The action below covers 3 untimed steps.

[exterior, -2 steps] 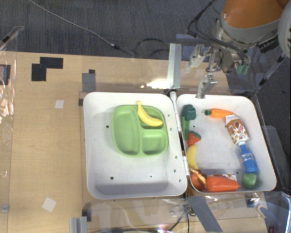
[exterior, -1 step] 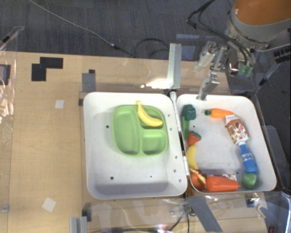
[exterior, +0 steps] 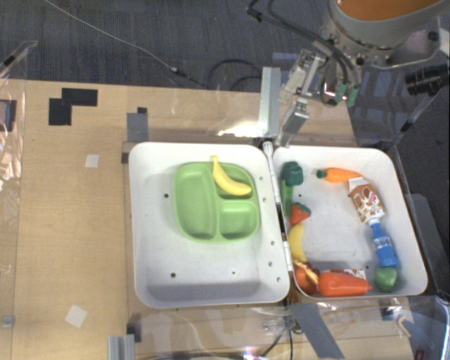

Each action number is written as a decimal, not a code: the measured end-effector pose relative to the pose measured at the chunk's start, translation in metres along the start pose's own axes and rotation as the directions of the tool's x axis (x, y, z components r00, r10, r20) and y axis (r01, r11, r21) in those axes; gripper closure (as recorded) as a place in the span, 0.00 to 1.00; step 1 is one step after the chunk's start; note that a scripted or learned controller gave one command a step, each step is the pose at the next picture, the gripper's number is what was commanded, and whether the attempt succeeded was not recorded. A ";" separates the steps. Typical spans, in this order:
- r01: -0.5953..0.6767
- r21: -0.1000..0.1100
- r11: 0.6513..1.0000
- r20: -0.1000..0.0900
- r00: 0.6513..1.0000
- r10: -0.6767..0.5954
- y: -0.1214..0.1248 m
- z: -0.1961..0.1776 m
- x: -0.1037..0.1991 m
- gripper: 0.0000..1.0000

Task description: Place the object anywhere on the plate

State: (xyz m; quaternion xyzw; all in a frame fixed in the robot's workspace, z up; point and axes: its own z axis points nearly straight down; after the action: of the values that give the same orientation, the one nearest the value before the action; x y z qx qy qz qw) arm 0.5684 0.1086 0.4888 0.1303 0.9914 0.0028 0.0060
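Overhead, tool (exterior: 299, 105) state unclear; banana (exterior: 228, 180) on green plate (exterior: 204, 211); bottle (exterior: 373, 221) label unreadable.

We see arm (exterior: 380, 17) cut off by top edge, orange band partly out of frame. Gripper (exterior: 299, 112) small, fingers too blurred to judge. Lower end of second banana (exterior: 297, 242) hidden under orange toys (exterior: 330, 281). Carton (exterior: 365, 200) print too small to read.

My arm (exterior: 380, 21) ends in a broad grey housing topped by an orange band. Just beside the claw (exterior: 295, 123) I see black cables looping and a small green fitting; the claw itself is pale silver metal, slim and boxy.
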 end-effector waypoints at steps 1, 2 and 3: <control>-0.097 0.003 0.995 -0.004 0.995 0.097 0.021 0.014 0.002 0.00; -0.202 0.007 0.979 -0.005 0.979 0.202 -0.012 0.067 -0.012 0.00; -0.387 0.009 0.922 -0.004 0.922 0.387 -0.056 0.129 -0.051 0.00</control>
State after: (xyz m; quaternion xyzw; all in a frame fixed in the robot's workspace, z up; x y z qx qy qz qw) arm 0.6053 0.0416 0.3597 0.3235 0.9462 0.0005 0.0022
